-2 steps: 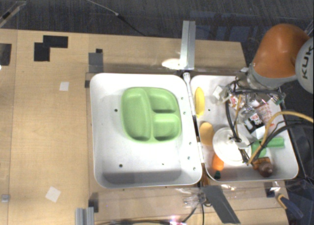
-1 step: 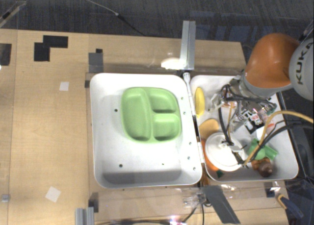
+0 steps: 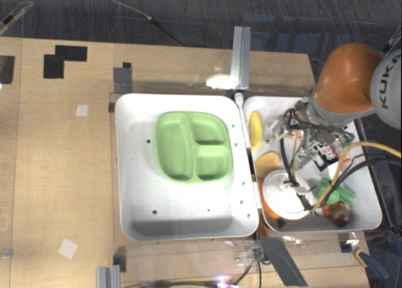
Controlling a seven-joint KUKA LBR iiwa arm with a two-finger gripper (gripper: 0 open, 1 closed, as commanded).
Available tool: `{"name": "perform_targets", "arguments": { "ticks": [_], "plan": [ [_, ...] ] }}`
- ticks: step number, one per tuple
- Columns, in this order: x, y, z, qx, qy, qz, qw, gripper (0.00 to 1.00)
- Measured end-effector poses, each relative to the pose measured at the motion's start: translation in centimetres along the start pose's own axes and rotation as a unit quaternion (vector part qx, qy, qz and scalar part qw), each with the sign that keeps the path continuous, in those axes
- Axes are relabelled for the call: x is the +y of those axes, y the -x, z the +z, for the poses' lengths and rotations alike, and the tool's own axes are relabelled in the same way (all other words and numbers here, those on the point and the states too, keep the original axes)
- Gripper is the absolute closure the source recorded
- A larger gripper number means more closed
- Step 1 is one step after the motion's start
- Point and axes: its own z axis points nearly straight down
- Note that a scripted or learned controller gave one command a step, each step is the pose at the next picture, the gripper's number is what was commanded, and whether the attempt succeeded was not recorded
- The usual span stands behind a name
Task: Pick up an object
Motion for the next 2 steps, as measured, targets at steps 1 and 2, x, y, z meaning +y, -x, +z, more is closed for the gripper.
{"name": "perform_targets", "arguments": {
  "ticks": [1, 2],
  "plan": [
    [-0.8, 1.2, -1.4, 0.003, 0.003, 0.009, 0.9999, 0.0],
    [0.4, 1.1, -0.1, -0.001, 0.0, 0.024, 0.9997, 0.0]
  ]
}}
